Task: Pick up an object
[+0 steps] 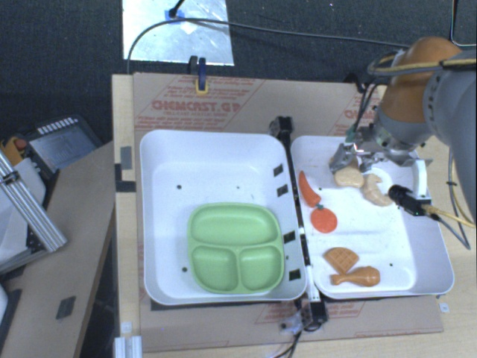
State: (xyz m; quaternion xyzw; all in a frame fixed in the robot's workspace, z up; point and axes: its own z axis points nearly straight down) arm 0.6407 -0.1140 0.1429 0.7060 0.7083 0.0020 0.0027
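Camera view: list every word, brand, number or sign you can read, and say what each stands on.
"CHEMCAST GP": red print, upside down, on the brown board behind the left bin.
More red print at the board's right and front edges: too cut off and blurred to read.
No other text shows.

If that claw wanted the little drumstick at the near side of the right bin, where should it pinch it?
Probably across the thin bone end of the drumstick, coming straight down from above. It lies flat on the floor of the right bin, thin end to the left, fat end to the right. The waffle piece sits close behind that end, so lining the fingers up carefully would matter.
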